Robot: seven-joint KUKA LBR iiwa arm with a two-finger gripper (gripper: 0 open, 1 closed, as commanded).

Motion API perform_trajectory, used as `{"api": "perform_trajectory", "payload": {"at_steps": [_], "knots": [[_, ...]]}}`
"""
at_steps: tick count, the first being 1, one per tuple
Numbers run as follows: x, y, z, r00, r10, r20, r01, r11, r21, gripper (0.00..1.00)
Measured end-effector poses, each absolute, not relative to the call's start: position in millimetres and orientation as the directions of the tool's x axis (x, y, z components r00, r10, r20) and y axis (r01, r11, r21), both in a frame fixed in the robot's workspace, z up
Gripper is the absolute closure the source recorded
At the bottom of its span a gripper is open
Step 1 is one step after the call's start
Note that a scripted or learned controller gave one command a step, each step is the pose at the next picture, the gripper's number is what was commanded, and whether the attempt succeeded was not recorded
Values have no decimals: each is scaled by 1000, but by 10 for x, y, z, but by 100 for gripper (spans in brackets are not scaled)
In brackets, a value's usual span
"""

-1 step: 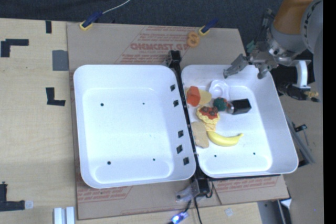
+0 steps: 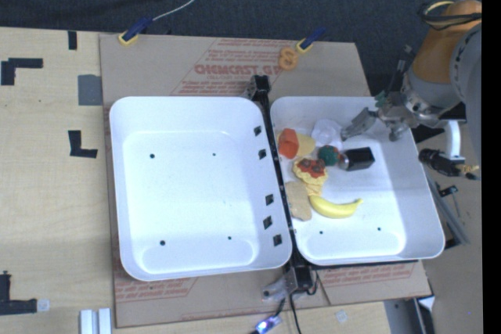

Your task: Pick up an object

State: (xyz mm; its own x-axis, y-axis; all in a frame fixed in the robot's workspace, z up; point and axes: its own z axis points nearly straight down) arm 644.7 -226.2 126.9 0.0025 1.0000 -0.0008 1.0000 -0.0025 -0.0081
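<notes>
The gripper (image 2: 360, 123) hung over the far part of the right bin (image 2: 391, 242), slanting down toward the pile. At this slant and size it could not be told whether it was open or closed, and nothing could be seen in its grasp. Just beside its tip lay a pale, crumpled clear wrapper (image 2: 325, 129), and a little nearer the camera a black block (image 2: 358, 159), which sat next to a small dark green ball (image 2: 329, 156). Further out, against the wall shared with the left bin (image 2: 188, 192), were an orange-red cup-like piece (image 2: 289, 142), a yellow scrap with red on it (image 2: 311, 170), a tan slab (image 2: 299, 202) and a banana (image 2: 335, 206). The objects to pick were thus all crowded in the left half of that bin, touching or overlapping. The main risk was probably that crowding. A descent onto the wrapper might have closed on thin, yielding film that slips out. A descent between the block and the ball might have pushed both aside and caught neither. The ball looked likely to roll away from a glancing touch, and the block seemed to offer flat sides only if the gripper lined up with them. A target close to the dividing wall could have brought the gripper against the rim. The banana, lying apart from the heap, looked like the safest choice.
</notes>
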Motion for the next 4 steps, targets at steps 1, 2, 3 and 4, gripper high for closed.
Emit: {"api": "perform_trajectory", "payload": {"at_steps": [1, 2, 3, 4], "knots": [[6068, -1596, 842, -5, 1000, -3, 1000, 5, 1, 0], [6088, -1626, 969, -2, 1000, -4, 1000, 2, 5, 100], [6322, -1296, 905, 4, 1000, -7, 1000, -4, 1, 100], [5896, -1236, 852, 0, 1000, -1, 1000, 0, 0, 100]]}}
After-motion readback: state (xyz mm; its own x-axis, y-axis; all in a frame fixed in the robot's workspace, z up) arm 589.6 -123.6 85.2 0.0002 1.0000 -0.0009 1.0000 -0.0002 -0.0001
